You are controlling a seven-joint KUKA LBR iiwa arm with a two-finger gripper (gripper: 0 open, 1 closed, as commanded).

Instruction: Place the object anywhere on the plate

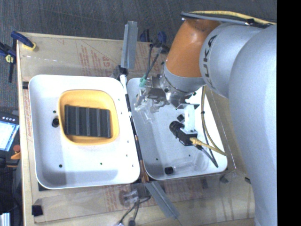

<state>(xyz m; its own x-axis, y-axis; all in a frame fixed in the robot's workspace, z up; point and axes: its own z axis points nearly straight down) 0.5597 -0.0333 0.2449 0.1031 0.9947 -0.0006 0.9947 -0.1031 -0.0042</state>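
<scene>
The plate [89,98] is waiting in the left bin; the tool [148,102] is hanging over the right bin [155,159], and I cannot tell its grip.

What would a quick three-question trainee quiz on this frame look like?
1. True or false: the yellow plate lies in the left bin.
2. The hand is over: A) the right bin; B) the left bin; C) the bare bench outside both bins.
3. Fill in: the band above the arm's wrist is ____.

Key: 1 true. 2 A. 3 orange.
</scene>
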